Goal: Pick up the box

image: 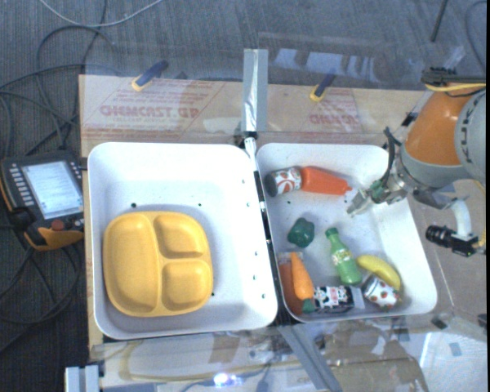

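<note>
The box (335, 298), a small cow-patterned carton lying lengthwise along the right bin's (415, 243) near wall, is seen well down-left of the gripper (366, 200), whose grip cannot be told.

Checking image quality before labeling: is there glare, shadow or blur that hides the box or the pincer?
Camera view: even, soft light; the right bin looks washed bright; the box at its near edge is small but readable; the pincer is slightly soft, its fingers too small to judge; only faint shadows fall under the objects.
</note>
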Tool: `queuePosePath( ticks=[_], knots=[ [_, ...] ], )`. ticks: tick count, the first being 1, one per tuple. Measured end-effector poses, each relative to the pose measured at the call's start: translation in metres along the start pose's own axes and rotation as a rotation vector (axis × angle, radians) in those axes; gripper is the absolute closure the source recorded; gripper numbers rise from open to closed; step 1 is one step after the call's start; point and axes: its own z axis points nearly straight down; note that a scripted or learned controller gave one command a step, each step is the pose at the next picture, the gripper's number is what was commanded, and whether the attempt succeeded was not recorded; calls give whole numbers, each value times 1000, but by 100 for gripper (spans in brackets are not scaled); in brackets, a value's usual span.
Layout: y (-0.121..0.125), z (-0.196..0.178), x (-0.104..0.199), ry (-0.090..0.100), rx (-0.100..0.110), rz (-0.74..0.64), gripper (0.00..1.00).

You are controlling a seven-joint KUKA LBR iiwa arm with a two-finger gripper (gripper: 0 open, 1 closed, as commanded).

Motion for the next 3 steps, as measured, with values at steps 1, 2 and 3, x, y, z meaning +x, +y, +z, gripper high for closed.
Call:
queuePosePath(
  ticks=[1,2,3],
  knots=[
    [0,0,0,0,0,0,0],
    [66,11,-23,28,34,-4,0],
    [61,6,-25,23,50,-8,100]
  ],
)
